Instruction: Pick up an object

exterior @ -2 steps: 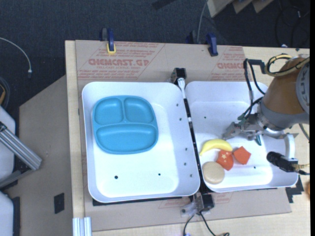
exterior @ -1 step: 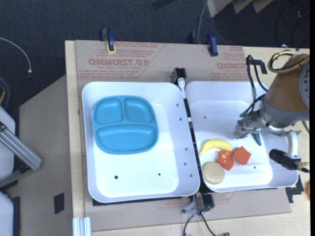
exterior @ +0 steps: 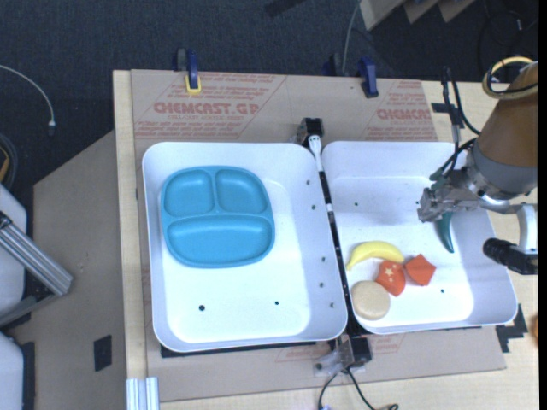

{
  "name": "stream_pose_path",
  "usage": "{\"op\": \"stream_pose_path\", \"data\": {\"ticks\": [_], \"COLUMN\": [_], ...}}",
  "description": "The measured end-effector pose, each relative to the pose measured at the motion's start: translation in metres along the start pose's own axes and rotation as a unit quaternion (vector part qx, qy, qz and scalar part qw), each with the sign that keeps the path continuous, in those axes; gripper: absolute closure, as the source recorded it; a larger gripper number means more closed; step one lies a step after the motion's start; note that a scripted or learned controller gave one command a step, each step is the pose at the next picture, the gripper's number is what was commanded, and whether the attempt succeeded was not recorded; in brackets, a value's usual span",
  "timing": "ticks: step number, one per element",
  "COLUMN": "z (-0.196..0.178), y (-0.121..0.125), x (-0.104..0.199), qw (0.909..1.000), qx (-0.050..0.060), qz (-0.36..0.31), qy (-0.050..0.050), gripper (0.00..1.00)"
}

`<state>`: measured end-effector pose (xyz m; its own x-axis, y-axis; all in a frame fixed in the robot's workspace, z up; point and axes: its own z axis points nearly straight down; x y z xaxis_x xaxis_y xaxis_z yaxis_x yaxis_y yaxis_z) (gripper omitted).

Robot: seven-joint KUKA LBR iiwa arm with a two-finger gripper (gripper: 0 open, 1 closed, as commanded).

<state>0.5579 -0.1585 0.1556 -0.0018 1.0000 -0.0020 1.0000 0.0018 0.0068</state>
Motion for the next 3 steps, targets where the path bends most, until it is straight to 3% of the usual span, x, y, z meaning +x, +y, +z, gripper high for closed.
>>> {"op": "stream_pose_path", "data": {"ticks": [1, 2, 3], "z": [-0.059, -0.073, -0.077], "y": [-0.006, -0.005, 0.017], "x": [-0.005, -0.006, 0.054], "qw": [1.0, 1.0, 1.0], "qx": [0.0, 0.001, 0.001], "qz": [0.001, 0.0, -0.003], "qy": [-0.001, 0.0, 0.002], "gripper": [1.0, 1.0, 1.0]}}
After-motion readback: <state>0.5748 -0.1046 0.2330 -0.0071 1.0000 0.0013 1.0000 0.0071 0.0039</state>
